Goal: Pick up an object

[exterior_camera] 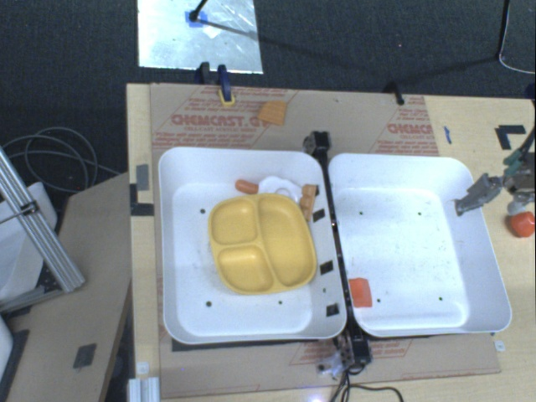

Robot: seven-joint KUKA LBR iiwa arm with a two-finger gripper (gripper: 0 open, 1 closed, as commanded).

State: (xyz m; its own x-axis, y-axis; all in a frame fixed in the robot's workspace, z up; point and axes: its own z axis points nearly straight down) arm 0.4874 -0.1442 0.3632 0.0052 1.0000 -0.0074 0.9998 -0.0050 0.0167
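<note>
Gripper: at 3 o'clock over right bin's rim — grip state can't be told.
Orange block: right bin, 7 o'clock corner.
Yellow tray: left bin — centre.

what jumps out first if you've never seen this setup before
The big yellow divided plate fills much of the left bin, with a small orange piece and a white item tucked behind it. In the right bin, a lone orange block sits at the near left corner, while the gripper hangs over its right rim.
</note>
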